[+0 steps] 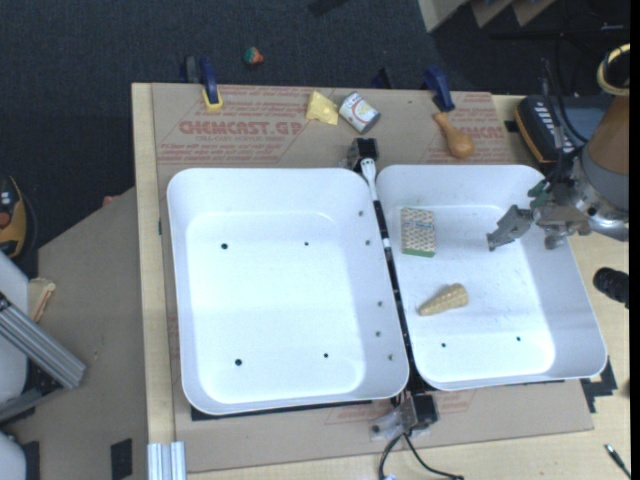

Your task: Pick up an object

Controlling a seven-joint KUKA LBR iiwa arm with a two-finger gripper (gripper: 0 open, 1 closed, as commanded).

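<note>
Two objects lie in the right bin (560, 358). One is a flat rectangular block with a waffle pattern and a green edge (418, 232), near the bin's upper left. The other is a tan cone (443, 300) lying on its side near the middle. My gripper (524, 238) hangs over the right part of this bin, to the right of the block and up-right of the cone. Its two dark fingers stand apart and nothing shows between them. It touches neither object.
The left bin (200, 368) sits beside the right one, with a black divider strip between them. Behind the bins on the board lie a yellow piece (322, 109), a small white box (359, 112), a wooden pear-shaped thing (455, 138) and blue clamps (210, 86).
</note>
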